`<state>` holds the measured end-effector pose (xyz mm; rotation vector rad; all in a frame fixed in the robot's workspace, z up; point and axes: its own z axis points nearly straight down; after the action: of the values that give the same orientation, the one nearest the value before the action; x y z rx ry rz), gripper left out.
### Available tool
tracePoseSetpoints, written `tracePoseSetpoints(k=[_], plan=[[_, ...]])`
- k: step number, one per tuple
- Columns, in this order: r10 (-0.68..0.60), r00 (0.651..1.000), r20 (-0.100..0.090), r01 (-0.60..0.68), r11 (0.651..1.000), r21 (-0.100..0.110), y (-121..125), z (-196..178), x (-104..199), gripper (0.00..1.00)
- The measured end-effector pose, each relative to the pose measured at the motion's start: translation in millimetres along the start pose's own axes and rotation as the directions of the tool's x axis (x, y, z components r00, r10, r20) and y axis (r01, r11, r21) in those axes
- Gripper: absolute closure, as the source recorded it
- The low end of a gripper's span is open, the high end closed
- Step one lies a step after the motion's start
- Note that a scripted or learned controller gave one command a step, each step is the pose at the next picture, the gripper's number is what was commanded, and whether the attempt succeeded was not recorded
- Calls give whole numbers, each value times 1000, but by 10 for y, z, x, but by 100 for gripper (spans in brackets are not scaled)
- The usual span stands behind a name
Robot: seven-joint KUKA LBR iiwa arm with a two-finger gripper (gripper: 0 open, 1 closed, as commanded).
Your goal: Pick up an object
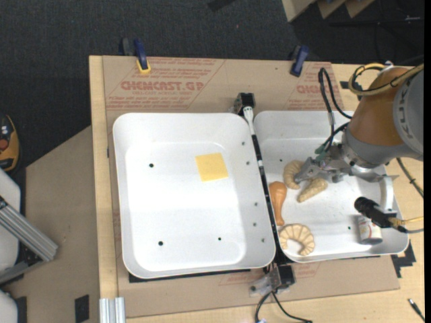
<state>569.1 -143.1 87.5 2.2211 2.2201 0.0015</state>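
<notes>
Jaws [311, 174] sit low in the right bin [306, 123] beside a tan pastry [312, 191]; their spread is unclear.

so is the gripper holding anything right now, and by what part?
Cannot tell. The gripper is down in the right bin among the pale pastry pieces, touching or just above them; no clear hold shows.

Two white bins [135, 180] are sitting side by side on a brown board [168, 79] printed with red lettering. Blue clamps [139, 51] are gripping the board's far edge, one [299, 60] further right. A black carpet [60, 25] is lying beyond, and an aluminium rail [23, 231] is slanting in at left
</notes>
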Motion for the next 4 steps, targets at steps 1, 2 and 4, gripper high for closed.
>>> tracePoseSetpoints(k=[1,2,4], plan=[[0,1000,-1,0,1000,1,-10,-80,12,100],[4,1000,-1,-4,1000,4,-493,25,-423,100],[-2,1000,-2,2,1000,3,-908,-2385,-518,100]])
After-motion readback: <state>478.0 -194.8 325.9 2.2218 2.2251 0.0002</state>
